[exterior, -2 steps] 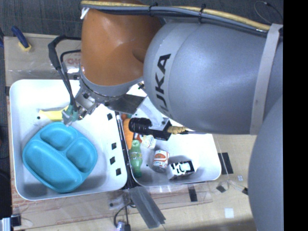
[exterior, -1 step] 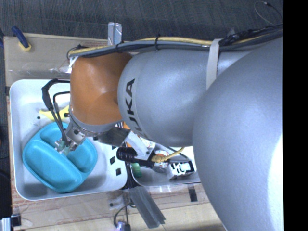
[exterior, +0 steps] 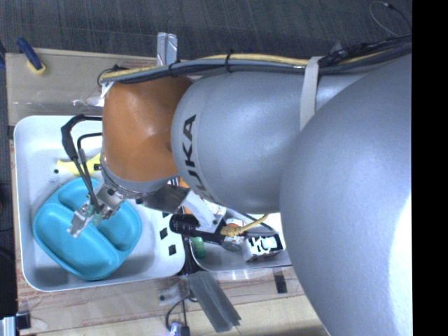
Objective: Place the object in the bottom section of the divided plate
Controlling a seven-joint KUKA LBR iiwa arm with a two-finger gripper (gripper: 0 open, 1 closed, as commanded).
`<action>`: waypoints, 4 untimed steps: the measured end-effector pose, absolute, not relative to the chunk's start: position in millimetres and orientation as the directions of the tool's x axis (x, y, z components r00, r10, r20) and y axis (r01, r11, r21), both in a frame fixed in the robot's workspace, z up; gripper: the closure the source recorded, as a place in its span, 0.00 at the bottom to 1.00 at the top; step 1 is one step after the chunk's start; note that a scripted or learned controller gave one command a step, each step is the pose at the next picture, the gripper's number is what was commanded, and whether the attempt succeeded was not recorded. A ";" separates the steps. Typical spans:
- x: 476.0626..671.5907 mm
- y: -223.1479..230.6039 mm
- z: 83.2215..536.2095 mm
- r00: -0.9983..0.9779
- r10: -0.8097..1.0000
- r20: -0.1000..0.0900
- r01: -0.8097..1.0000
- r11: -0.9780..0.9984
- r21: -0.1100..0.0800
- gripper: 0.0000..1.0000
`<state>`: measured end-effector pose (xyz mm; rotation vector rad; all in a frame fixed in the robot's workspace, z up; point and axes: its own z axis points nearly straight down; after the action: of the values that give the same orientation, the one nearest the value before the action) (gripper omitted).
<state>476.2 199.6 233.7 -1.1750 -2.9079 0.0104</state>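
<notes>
Tool (exterior: pixel 82 220) over the blue divided plate (exterior: pixel 84 247) in the left bin (exterior: pixel 28 187)
I cannot tell whether my tool is apart or together

One fixed overhead camera, slanted down on both white bins (exterior: pixel 28 271), arm (exterior: pixel 280 152) close beneath.

Black "KUKA" lettering, partly hidden, on grey arm (exterior: pixel 280 138) housing.
</notes>
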 end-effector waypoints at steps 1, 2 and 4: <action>476.9 200.6 239.9 -0.723 0.691 0.005 0.691 0.723 -0.016 1.00; 477.0 200.6 240.0 -0.723 0.691 0.004 0.691 0.723 -0.015 0.00; 477.8 201.6 246.3 -0.726 0.687 0.006 0.687 0.726 -0.022 0.00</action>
<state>477.8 201.6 246.3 -1.1569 -2.9059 0.0288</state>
